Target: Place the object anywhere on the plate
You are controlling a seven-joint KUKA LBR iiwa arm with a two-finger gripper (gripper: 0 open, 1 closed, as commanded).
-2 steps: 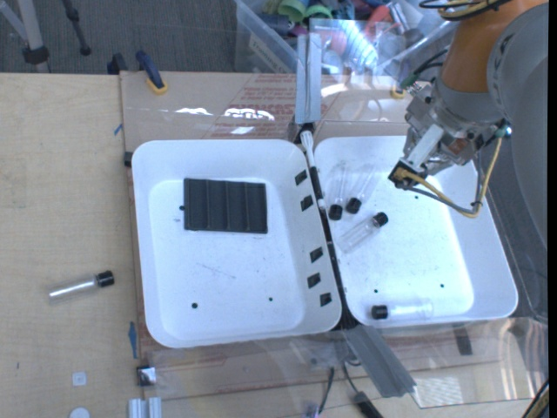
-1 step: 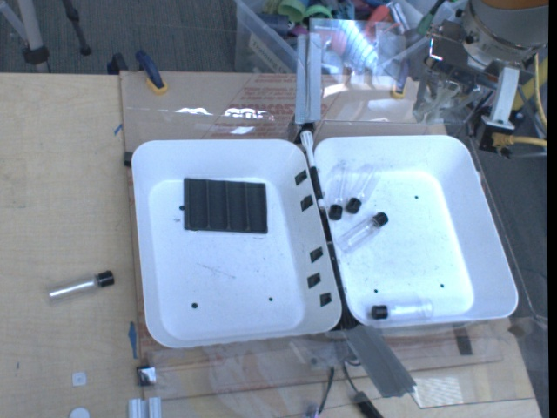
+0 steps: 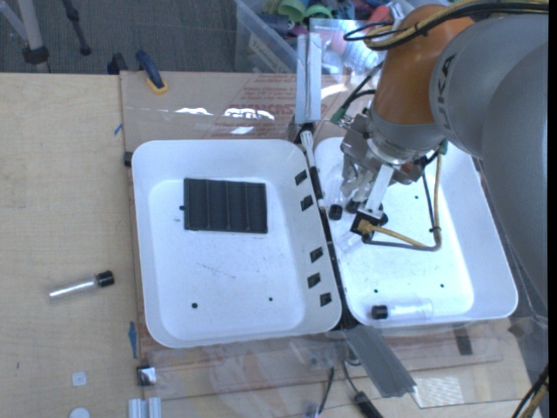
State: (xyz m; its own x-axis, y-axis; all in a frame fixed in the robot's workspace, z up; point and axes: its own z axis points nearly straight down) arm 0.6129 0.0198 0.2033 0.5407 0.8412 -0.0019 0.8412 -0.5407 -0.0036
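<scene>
Judging this the reach stage, gripper point(image 3: 352, 197) over the right bin point(image 3: 461, 264) (open or closed, I cannot tell), I must drop onto the capped tube point(image 3: 402, 308) by its front wall.

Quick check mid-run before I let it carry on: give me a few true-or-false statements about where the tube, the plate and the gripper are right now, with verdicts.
1. The black plate lies in the left bin. True.
2. The clear tube with a black cap rests on the plate. False: it lies in the right bin, close to that bin's front wall.
3. The gripper hangs over the right bin, near the divider between the bins. True.
4. A second capped tube lies inside the left bin. False: it lies on the wooden bench, outside and to the left of that bin.
</scene>
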